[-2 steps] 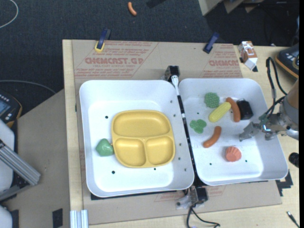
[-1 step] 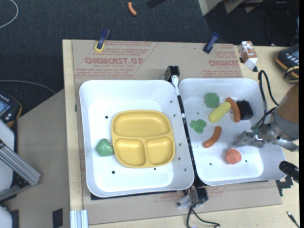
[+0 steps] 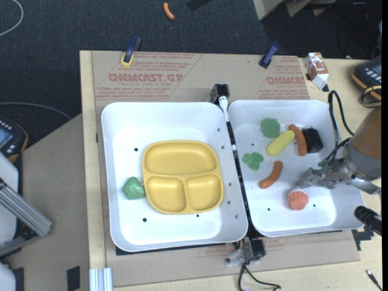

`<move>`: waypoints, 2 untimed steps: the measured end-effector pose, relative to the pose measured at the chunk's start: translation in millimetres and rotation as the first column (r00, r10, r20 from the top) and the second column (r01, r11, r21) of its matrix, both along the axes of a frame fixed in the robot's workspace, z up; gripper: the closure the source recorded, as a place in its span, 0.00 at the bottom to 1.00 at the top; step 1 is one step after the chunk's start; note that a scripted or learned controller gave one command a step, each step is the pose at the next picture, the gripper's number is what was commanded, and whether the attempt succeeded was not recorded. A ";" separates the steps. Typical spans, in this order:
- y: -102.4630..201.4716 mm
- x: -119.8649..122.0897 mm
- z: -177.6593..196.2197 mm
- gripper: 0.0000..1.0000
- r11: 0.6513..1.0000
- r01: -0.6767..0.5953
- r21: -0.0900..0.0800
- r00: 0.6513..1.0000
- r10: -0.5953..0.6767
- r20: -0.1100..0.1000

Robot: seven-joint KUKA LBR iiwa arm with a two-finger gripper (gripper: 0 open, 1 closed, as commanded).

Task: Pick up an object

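The right bin (image 3: 321, 220) holds several toy foods: a green broccoli piece (image 3: 270, 127), a yellow corn cob (image 3: 280, 143), an orange carrot (image 3: 298, 139) beside a black block (image 3: 313, 139), a green leafy piece (image 3: 253, 160), an orange-red sausage (image 3: 271, 174) and a pink-red round piece (image 3: 297, 199). My gripper (image 3: 313, 177) reaches in from the right, low over the bin. It hangs just above and to the right of the pink-red piece and right of the sausage. Nothing is visibly held in it.
The left bin (image 3: 121, 123) holds a yellow divided plate (image 3: 182, 176) with a green toy piece (image 3: 133, 188) at its left side. A black cable (image 3: 337, 117) runs down toward the arm over the right bin's far corner. Clamps and cardboard lie behind the bins.
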State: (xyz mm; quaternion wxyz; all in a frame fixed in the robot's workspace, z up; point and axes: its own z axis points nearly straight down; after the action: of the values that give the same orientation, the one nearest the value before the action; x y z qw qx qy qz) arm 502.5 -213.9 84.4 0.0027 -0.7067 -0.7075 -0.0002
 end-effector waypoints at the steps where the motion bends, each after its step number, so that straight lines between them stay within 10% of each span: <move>1: -0.7 0.3 10.7 1.00 1.000 0.001 -0.003 1.000 -0.001 0.003; 2: 0.1 -5.7 56.2 1.00 1.000 0.001 -0.007 1.000 -0.001 0.009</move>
State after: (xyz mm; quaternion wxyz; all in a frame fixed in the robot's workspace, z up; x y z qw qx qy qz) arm 496.8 -213.8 140.5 -0.0029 -0.7071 -0.7071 -0.0007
